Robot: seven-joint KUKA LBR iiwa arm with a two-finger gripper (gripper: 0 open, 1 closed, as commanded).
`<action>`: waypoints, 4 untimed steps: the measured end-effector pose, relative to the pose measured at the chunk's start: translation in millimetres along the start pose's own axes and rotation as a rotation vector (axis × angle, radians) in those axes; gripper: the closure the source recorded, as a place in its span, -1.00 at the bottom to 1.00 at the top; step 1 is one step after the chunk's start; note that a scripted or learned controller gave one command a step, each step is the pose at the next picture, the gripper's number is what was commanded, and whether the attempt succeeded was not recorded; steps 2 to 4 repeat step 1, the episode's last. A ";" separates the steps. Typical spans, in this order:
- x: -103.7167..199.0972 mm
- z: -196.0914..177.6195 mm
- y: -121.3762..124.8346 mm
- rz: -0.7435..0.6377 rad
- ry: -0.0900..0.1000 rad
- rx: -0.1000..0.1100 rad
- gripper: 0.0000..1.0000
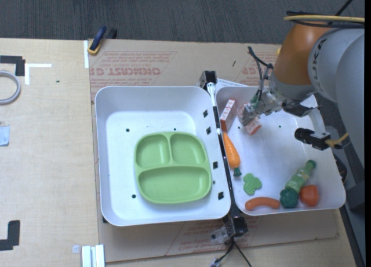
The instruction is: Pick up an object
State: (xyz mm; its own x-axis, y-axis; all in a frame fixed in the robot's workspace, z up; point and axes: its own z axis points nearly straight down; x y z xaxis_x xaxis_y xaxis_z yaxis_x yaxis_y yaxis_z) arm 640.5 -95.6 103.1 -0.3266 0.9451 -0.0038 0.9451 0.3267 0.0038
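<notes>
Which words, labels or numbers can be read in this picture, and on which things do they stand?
Red print on the cardboard sheet under the bins: upside down, too blurred to read with certainty.
Small red and white box in the right bin: print too small to read.
Green bottle: label too small to read.

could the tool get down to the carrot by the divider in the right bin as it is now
Probably yes. The carrot lies uncovered in the right bin, with open floor on its right. The tool hangs just above and beyond it. The divider wall close on its left could crowd one side.
</notes>
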 end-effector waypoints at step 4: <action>75.4 -94.0 -12.1 -0.475 0.003 0.001 1.00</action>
